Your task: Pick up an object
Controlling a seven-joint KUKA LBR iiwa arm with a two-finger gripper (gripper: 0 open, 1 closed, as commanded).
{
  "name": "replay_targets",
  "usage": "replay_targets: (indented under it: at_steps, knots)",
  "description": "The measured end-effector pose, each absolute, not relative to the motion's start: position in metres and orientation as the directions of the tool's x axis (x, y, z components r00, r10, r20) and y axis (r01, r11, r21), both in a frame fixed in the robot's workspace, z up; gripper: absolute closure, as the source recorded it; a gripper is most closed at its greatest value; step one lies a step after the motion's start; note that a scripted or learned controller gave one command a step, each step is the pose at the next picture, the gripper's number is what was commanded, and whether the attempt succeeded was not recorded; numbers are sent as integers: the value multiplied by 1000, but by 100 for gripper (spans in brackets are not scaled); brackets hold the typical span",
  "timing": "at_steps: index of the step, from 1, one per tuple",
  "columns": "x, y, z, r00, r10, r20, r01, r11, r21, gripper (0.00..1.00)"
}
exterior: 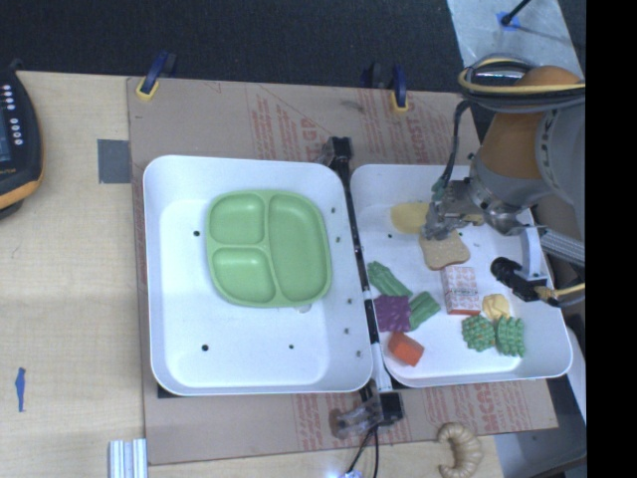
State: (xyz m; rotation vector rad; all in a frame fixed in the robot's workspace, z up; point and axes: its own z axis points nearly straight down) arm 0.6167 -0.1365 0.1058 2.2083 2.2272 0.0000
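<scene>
A: Toast (445, 253) — the tan, bread-shaped piece — is lying flat in the right bin (557, 366), touching or just below the gripper (439, 229). How far along is the pick?

B: Judging by the view, it is only beginning. The gripper is hovering at the toast's upper edge, and nothing is showing between its fingers; how wide they are standing is too small to tell. The lift is not yet done.

A: What else is sitting nearby?

B: A pale yellow piece (407, 216) is lying just beside the gripper, on its left. A red-and-white packet (460, 289), green leafy pieces (495, 335), a purple piece (392, 313) and an orange-red one (404, 348) are crowding the lower half — so room is looking tight.

A: And the surface?

B: Both bins are resting on brown board (249, 122) clamped to a wooden bench (60, 297); the left bin (164, 357) is bearing a green tray (269, 247).
</scene>
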Motion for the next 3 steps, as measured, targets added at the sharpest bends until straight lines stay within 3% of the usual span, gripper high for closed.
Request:
replay_targets:
  at_steps: [1, 2, 3]
  knots:
    - [616, -137, 105, -9, 1000, -4, 1000, 9, 3, 0]
    - [583, -166, 93, -4, 1000, -2, 1000, 4, 0, 0]
    - [583, -167, 103, -5, 1000, -2, 1000, 5, -3, 100]
